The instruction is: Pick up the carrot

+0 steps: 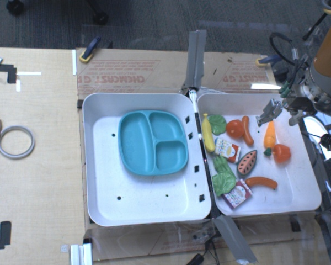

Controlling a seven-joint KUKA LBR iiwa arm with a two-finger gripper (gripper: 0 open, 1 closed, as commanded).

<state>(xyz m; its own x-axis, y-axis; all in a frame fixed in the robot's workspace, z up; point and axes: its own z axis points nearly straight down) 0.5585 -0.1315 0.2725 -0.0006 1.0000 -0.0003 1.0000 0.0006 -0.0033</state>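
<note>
The carrot (270, 135) is a short orange piece lying upright in the image, in the right bin (311, 195) near its far right side. My gripper (281, 115) hangs just beyond the carrot's upper end, by the bin's back edge. Its fingers (267, 114) are spread open and nothing is between them. The carrot lies free on the bin floor, touching a red pepper (282, 153) at its lower end.
The right bin also holds a tomato (235, 128), a red chilli (246, 131), a banana (208, 133), leafy greens (223, 176), a watermelon slice (246, 162), a sausage (261, 183) and packets. A blue divided plate (153, 142) lies in the left bin (99, 164).
</note>
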